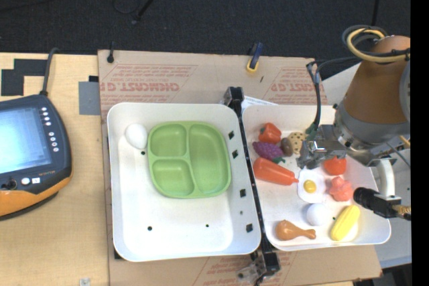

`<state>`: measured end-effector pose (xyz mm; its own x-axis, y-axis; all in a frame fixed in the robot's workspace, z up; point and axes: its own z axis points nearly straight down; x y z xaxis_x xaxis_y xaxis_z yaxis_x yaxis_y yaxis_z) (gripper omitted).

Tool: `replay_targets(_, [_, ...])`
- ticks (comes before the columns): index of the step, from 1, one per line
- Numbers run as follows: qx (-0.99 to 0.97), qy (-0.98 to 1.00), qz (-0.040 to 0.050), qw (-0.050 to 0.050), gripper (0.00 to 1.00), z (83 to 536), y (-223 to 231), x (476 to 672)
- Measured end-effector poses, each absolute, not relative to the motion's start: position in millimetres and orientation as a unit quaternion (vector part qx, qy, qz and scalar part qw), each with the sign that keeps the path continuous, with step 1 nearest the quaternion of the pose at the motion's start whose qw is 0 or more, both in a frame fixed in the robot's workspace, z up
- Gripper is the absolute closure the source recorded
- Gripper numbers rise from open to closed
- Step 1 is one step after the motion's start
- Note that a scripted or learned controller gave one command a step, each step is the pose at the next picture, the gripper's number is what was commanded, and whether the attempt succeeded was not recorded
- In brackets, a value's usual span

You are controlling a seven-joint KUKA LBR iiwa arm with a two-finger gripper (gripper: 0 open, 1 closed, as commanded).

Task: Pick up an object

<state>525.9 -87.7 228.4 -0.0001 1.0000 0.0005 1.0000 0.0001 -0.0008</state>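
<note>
From the one slanted view above the bench, the arm (375, 87) reaches in from the right, its smooth orange band above a grey wrist. The gripper (314, 156) hangs low over the right bin (382, 232), just beside a red tomato (335, 165); whether it is spread or closed on anything cannot be told here.

The right bin, a shallow white plastic tray, holds glossy toy food. A long tapered carrot (273, 173) lies near the bin's left wall, with a knobbly purple grape bunch (267, 150) and a red pepper (270, 132) above it. A flat fried egg (310, 187) sits just below the gripper, a pink piece (340, 188) to its right. Along the front lie a brown drumstick (294, 231), a white egg (317, 214) and a yellow corn-like piece (344, 223).

The left bin (174, 238) carries a green three-compartment plate (188, 160) and a smooth white egg-shaped ball (136, 136) beside it.
</note>
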Motion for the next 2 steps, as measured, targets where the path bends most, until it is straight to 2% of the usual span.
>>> replay_targets(2, [-0.706, -0.709, 0.0001, 0.001, 1.00, 234, 3, 586.5])
